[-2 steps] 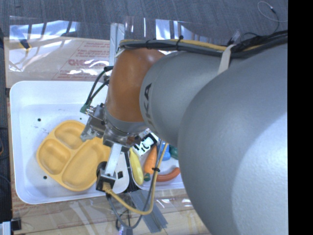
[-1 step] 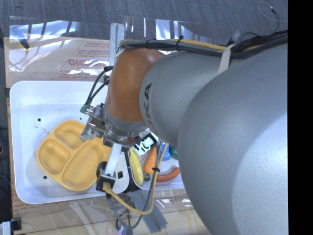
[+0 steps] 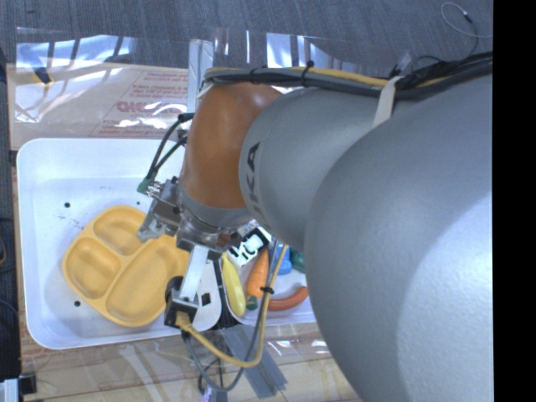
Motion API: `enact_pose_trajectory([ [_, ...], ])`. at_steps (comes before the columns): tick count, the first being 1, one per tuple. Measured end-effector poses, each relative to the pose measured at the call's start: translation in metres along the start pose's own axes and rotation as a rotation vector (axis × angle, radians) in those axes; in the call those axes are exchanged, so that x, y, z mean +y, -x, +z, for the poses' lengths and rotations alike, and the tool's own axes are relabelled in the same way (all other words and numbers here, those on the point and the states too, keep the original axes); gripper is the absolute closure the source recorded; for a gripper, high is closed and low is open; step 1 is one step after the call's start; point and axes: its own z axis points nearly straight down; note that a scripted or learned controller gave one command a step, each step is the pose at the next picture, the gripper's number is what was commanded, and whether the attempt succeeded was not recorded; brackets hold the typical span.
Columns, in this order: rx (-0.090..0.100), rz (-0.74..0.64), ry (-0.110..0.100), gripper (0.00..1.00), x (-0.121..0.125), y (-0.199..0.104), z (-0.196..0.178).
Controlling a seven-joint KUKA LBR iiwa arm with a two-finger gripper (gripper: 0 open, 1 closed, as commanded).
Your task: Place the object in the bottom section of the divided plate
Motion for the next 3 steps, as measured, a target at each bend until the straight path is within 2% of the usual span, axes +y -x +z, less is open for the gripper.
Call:
enact_pose_trajectory([
  [3,0.000,0.000,0.000,0.00,0.0000,0.0000,0.0000],
])
